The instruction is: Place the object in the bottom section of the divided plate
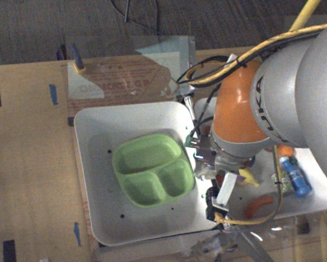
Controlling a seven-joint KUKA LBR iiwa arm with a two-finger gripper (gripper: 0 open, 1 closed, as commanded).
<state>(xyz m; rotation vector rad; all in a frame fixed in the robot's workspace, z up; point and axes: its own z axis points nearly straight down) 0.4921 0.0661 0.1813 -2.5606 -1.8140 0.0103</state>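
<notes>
In the right bin (323, 201), a red object (258, 206) is lying near the front edge. A blue bottle (294, 177) is lying toward the right wall and a yellow object (247, 177) just beyond the red one. Which of these is being meant as the task's object cannot be told.

The gripper (209, 160) is being held at that bin's left wall, just beside the neighbouring bin. How wide it is standing cannot be told, since it is being hidden under the wrist, and nothing is being seen in its grasp. The step in hand is being judged as the pick: the object should be taken squarely and lifted clear of both walls before being carried across.

In the left bin (94, 128), the green divided plate (153, 170) is lying close to the right wall, its two small sections being turned toward the front edge. The release is best being made low, away from the ridges. Open floor is being left along this bin's left and front edges.
</notes>
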